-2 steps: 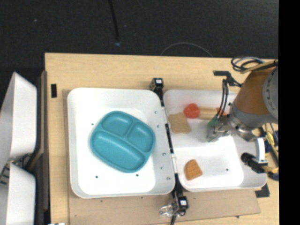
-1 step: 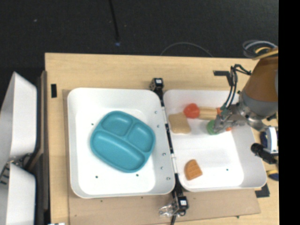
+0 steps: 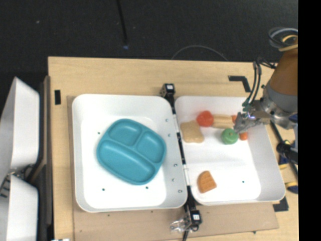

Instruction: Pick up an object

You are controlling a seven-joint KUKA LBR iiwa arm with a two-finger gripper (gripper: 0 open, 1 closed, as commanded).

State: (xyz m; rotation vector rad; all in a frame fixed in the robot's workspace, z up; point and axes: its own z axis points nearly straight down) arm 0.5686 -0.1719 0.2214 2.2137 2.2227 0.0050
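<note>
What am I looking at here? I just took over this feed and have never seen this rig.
One camera looks down at a slant on a wooden bench with two shallow white bins. The left bin holds a blue divided plate. The right bin holds small toy foods: a red piece on a tan stick, a beige slice, a green piece and an orange wedge. The robot arm reaches in from the right. Its gripper sits low near the green piece at the right bin's upper right; whether it grips anything is unclear.
</note>
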